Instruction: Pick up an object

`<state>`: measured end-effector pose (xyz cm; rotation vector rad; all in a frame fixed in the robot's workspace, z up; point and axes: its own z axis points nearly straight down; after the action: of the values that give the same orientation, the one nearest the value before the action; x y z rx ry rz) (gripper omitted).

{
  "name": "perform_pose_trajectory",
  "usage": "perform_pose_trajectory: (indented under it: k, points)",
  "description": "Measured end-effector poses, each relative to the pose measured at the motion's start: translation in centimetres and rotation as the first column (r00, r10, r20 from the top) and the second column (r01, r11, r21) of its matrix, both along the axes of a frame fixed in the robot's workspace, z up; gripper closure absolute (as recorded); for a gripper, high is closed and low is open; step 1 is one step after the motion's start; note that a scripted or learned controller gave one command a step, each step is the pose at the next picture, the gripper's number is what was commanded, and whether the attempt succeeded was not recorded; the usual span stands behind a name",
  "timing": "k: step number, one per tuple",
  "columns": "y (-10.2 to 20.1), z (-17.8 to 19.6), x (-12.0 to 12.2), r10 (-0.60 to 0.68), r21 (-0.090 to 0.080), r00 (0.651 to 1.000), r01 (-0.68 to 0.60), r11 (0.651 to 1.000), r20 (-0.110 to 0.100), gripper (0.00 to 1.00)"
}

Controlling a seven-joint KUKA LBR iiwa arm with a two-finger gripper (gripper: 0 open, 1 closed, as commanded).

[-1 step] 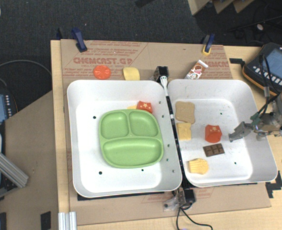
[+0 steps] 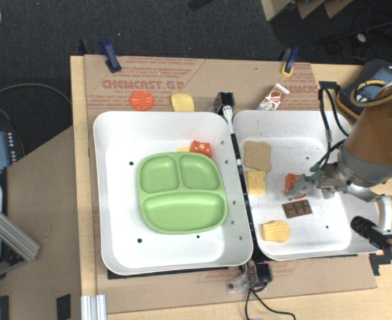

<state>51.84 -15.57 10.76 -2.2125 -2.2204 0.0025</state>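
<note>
Grey arm: reaches in from right over right bin [image 2: 329,245]; orange band above wrist.
Gripper [image 2: 307,185]: low in right bin; can't tell if fingers apart or together.
Red piece [image 2: 291,181]: just left of gripper, maybe touching; not seen clamped.
Brown chocolate bar [image 2: 297,209]: just below gripper, flat on bin floor.
Toast slice [image 2: 257,156]: up-left of gripper.
Yellow cheese square [image 2: 256,183]: left, past red piece.
Ridged yellow chip [image 2: 275,231]: lower left.
Green divided plate [image 2: 181,193]: far left, in left bin [image 2: 109,179].
</note>
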Motion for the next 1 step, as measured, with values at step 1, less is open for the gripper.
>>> perform_pose_trajectory:
  k: [1]
  points:
    - [4.45,-2.48,2.68,0.002,-0.002,1.000,-0.002,1.000,0.006,0.00]
